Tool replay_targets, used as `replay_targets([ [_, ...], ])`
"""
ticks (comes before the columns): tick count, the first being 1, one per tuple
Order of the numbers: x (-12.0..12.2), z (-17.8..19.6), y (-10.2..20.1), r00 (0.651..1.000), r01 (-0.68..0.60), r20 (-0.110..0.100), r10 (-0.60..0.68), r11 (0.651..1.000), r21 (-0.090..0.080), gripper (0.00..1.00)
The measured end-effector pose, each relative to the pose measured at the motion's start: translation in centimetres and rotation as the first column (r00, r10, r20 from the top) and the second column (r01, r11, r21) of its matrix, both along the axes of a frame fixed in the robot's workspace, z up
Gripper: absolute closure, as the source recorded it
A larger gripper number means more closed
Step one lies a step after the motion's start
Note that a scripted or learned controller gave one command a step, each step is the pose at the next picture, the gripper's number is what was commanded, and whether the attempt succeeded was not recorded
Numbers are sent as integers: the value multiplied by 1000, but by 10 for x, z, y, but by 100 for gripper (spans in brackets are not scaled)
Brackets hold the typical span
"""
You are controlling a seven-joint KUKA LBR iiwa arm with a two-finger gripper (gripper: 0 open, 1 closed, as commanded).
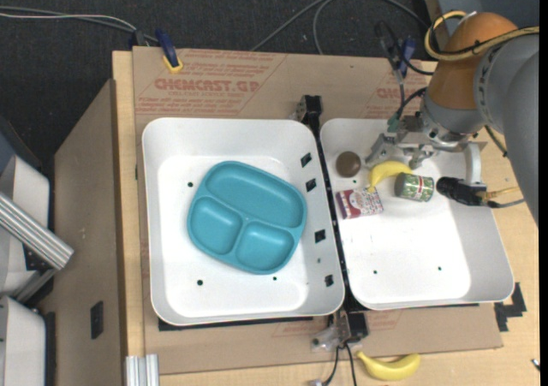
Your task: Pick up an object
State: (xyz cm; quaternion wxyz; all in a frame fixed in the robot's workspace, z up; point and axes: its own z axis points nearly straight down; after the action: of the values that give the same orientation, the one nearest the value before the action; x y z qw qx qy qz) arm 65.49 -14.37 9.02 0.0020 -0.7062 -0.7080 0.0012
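Note:
The right bin (428,273) holds a small group of objects near its far left corner. A brown ball (348,163) lies beside a yellow banana (387,174). A green can (414,187) rests on its side to the banana's right, and a red and white packet (359,203) lies below them. My gripper (401,151) hangs just above the banana and the can, at the bin's far side. Its fingers are spread and it is open, with nothing between them.
The left bin (163,230) holds a teal divided plate (247,216). A second banana (390,365) lies outside the bins at the bench's front edge. The divider between the bins carries black clips (318,204). Bare white floor fills the near half of the right bin.

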Motion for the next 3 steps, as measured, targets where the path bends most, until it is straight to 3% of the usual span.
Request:
replay_targets([
  [1, 2, 15, 0, 1000, -1, 6, 1, 1000, 0, 100],
  [3, 6, 126, -2, 1000, 1, 12, -1, 1000, -3, 100],
])
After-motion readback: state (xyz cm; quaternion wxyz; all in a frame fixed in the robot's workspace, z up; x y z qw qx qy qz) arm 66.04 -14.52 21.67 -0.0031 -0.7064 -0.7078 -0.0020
